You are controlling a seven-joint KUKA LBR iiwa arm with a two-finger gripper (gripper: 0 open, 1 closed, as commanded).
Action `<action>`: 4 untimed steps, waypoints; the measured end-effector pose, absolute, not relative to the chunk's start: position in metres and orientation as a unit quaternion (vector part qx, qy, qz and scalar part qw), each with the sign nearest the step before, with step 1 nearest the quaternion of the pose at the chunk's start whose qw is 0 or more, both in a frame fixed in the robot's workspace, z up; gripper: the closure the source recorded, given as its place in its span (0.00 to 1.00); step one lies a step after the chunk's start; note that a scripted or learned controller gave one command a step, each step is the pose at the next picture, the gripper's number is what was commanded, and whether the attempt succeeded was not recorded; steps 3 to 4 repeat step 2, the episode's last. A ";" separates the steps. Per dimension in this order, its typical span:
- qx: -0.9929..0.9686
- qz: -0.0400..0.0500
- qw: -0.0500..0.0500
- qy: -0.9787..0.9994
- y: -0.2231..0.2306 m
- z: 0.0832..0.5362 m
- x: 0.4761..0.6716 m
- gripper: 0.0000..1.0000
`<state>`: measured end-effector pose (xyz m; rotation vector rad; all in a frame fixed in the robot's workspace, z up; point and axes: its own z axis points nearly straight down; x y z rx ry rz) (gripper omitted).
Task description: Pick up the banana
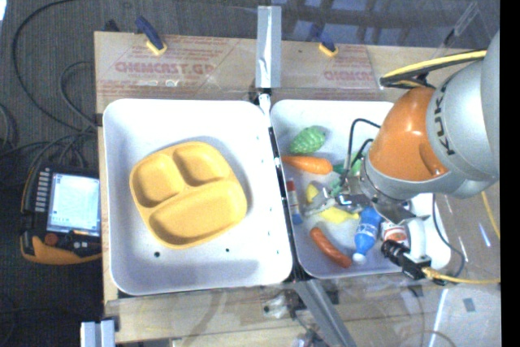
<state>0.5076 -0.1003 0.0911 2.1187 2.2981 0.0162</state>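
Note:
The yellow banana (pixel 338 215) lies in the right bin (pixel 286 256), near the bin's middle, partly covered by the arm's wrist. My gripper (pixel 331 197) is down low in that bin, directly over the banana's upper end and touching or nearly touching it. Another bit of yellow (pixel 312 192) shows just left of the gripper; I cannot tell whether it belongs to the banana. The big orange and grey wrist (pixel 410 146) hides the right half of the bin.
Around the banana lie an orange carrot (pixel 307 164), a green leafy toy (pixel 309 140), a red sausage (pixel 330 248) and a blue-and-white bottle (pixel 366 232). The left bin (pixel 122 256) holds a yellow compartment tray (pixel 189 193).

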 end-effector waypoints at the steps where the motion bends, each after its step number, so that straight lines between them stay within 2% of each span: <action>1: 0.678 0.006 0.007 0.735 -0.099 0.100 0.508 1.00; 2: 0.786 -0.002 0.000 0.619 -0.070 0.193 0.531 1.00; 4: 0.786 -0.002 0.000 0.619 -0.070 0.193 0.531 1.00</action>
